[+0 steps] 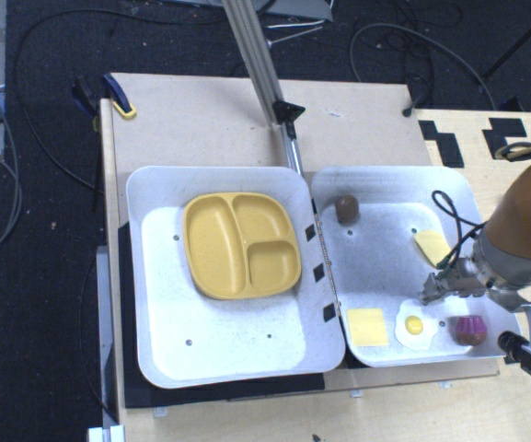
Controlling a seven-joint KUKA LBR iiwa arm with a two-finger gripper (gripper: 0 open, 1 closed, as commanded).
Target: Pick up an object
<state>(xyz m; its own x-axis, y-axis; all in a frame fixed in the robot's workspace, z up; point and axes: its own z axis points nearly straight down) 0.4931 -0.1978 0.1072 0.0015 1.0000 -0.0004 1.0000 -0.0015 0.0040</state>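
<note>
While beside the end effector [433, 290], yellow wedge [431, 246] long axis diagonal, up-left to down-right.

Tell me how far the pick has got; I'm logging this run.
Nothing looks lifted yet. The end effector is low in the right bin, near the yellow slice. The fried egg, yellow square, purple piece and brown lump lie on the floor. Grasping and lifting remain.
</note>
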